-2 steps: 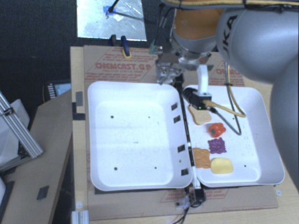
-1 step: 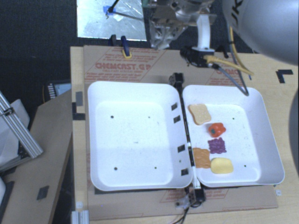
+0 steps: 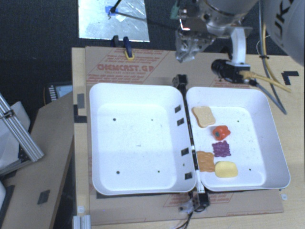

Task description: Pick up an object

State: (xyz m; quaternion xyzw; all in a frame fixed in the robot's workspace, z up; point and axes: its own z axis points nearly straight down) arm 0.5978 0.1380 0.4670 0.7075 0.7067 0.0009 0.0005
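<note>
while my gripper [image 3: 187, 46] hangs at the upper middle of the frame, above the far edge of the bench and beyond both bins, nothing of the pickup looks done yet. i cannot tell from this slanted view how my jaws stand; they blur into a pale grey mass, and i see no object between them. the things i could take all lie in the right bin [image 3: 271, 128], gathered along its left side near the divider between the bins. nearest the top of that cluster is a tan bread slice [image 3: 204, 116]; below it sits a red pepper [image 3: 221, 132], then a purple grape bunch [image 3: 221, 149] just under that. lower still, an orange-brown flat piece [image 3: 206, 161] lies close to the divider, and a yellow lump [image 3: 226, 169] rests just beside it to the right. the left bin [image 3: 95, 128] in the middle left of the frame has none of these in it. as i judge it, the whole job is still ahead: choosing one item, travelling down the frame over the right bin, descending, closing on the piece and lifting it clear. the items sit close together, so a clean approach to one alone may be awkward.
</note>
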